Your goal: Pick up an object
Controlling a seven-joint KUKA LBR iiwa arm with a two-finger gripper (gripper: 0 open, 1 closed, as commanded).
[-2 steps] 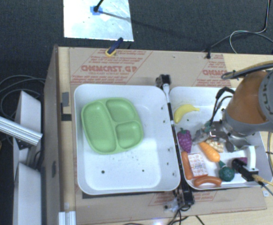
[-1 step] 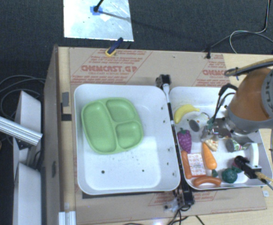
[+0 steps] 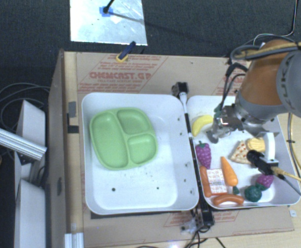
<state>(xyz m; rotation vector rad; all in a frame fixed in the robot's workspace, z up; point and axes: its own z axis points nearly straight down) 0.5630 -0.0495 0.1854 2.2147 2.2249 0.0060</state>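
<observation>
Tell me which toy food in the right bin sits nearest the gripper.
The yellow plastic banana, lying at the right bin's upper left, just left of the gripper. The purple grapes and orange carrot lie farther down.

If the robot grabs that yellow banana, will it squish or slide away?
The banana looks like smooth, shiny toy plastic, so it is probably stiff, light and slippery. Its curved shape may let it rock or swivel away across the right bin's slick white floor.
</observation>
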